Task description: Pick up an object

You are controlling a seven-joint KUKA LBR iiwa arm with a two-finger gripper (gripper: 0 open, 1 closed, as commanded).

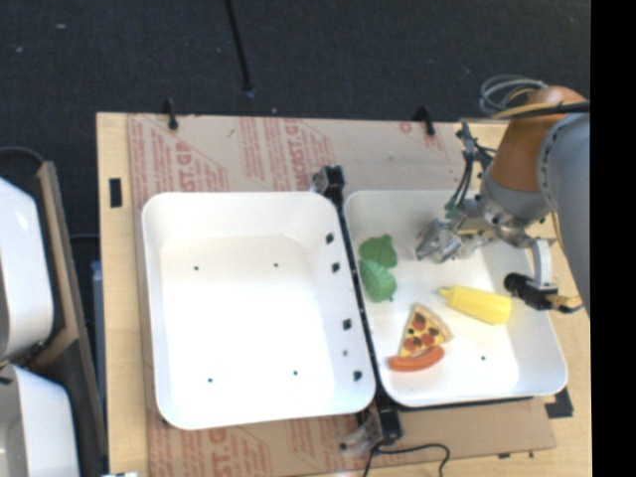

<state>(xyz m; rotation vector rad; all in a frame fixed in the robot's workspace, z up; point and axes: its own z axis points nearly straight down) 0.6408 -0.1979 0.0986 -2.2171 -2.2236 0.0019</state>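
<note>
Hovering in camera view: hand (438, 243) over upper part of right bin (542, 366), nothing seen between fingers; cannot tell whether fingers are apart or together. Candidates in same bin: green piece (378, 267) just left of hand, yellow piece (478, 304) below it, pizza slice (424, 331) touching red sausage (416, 362) nearer front. Judgement: green piece is nearest; centre over it, descend straight, clear of divider wall. Left bin (159, 227) on bench (238, 152)
</note>
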